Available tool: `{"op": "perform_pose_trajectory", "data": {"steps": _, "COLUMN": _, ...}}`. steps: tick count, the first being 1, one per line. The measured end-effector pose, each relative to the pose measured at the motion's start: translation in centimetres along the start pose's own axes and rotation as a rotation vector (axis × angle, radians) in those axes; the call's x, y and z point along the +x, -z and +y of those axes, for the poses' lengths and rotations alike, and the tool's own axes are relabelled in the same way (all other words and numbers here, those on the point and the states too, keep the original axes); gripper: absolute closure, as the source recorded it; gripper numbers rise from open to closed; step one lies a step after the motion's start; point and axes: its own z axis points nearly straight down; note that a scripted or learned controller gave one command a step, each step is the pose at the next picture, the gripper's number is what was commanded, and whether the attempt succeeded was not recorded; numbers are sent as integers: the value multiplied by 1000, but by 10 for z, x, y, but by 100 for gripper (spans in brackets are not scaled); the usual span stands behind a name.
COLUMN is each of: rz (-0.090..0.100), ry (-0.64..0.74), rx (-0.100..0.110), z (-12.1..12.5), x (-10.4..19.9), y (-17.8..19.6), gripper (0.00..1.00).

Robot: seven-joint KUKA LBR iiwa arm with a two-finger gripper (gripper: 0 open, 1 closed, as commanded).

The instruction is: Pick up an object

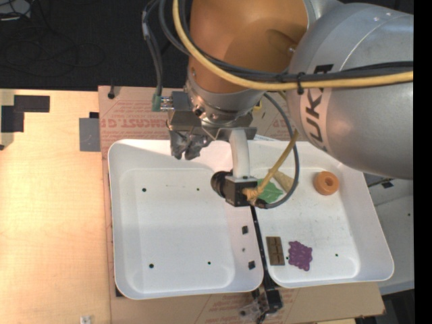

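Brown block (pixel 275 250), long axis near-to-far, right bin (pixel 354 231)

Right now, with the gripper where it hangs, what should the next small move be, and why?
Probably a short sideways shift toward the right bin. The gripper hangs above the far rim of the left bin, while the orange ring, green piece, brown block and purple lump all lie in the right bin. The green piece looks nearest.
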Motion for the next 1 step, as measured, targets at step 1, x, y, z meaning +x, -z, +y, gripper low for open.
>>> {"op": "perform_pose_trajectory", "data": {"steps": 1, "rz": -5, "ry": -4, "rx": 14, "z": -12, "x": -53, "y": -66, "gripper": 100}}
